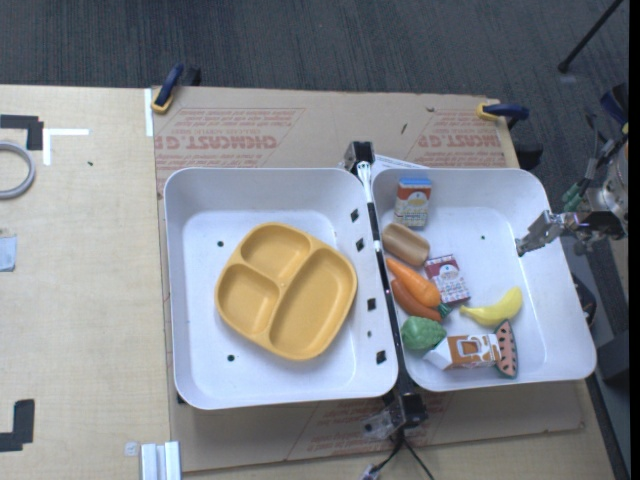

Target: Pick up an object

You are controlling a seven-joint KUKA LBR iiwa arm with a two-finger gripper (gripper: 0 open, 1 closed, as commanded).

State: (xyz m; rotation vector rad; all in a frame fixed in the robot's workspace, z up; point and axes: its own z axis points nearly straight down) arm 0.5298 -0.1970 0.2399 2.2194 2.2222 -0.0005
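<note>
Your pincer (532, 240) hangs at the right edge of the frame over the right bin (560, 358), apparently apart and holding nothing. The toys lie crowded along that bin's left wall, the banana (492, 309) nearest, so you have the clearest reach there.

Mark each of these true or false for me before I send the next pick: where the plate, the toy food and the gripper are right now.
1. The yellow three-compartment plastic plate lies in the left white bin. True.
2. The yellow toy banana rests on that plate. False: it lies in the right white bin, apart from the plate.
3. The orange toy carrot lies near the right bin's left wall, beside the green toy vegetable. True.
4. The gripper holds the small red-and-white carton. False: the gripper sits at the right bin's right side, apart from the carton.
</note>
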